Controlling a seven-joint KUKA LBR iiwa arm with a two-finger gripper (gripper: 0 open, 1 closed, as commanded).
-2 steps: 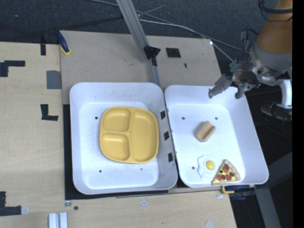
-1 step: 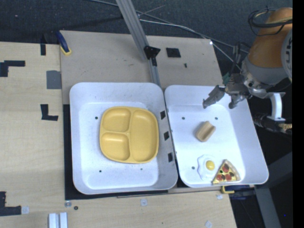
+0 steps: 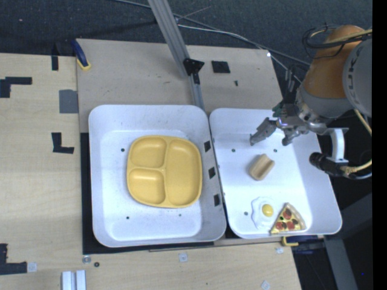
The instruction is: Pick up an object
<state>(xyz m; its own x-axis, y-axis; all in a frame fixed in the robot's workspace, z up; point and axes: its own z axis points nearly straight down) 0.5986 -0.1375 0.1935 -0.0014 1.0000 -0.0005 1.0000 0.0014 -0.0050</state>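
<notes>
Yellow plastic plate (image 3: 164, 171), three compartments, all bare, sits in the middle of the left bin (image 3: 103, 162); nothing else lies in that bin. Right bin (image 3: 314, 189) holds three small items: a tan bread piece (image 3: 261, 167) near its centre, lying at a slant; a fried egg (image 3: 263, 212) at the near edge; a pizza slice (image 3: 288, 219) just right of the egg, the two touching or nearly so. Gripper (image 3: 275, 133) hangs over the far part of the right bin, arm entering from the right. Fingers are spread wide, one angled to the left, the other shorter in view to its right; nothing between them. Bread is the closest candidate, just near of the fingertips and apart from them. Risks, as judged: (1) the bread is rounded and slanted relative to the jaw line, so a descent without wrist alignment could clip one end and roll or spin it aside rather than enclose it. (2) A closure timed too high would shut on air; the height of the gripper over the bin floor cannot be read from this view. (3) If egg or pizza is chosen instead, both look flat and lie against the near wall, so the fingers may skate over them or jam on the rim. (4) Egg and pizza so close together invite a double contact, pushing one away.
</notes>
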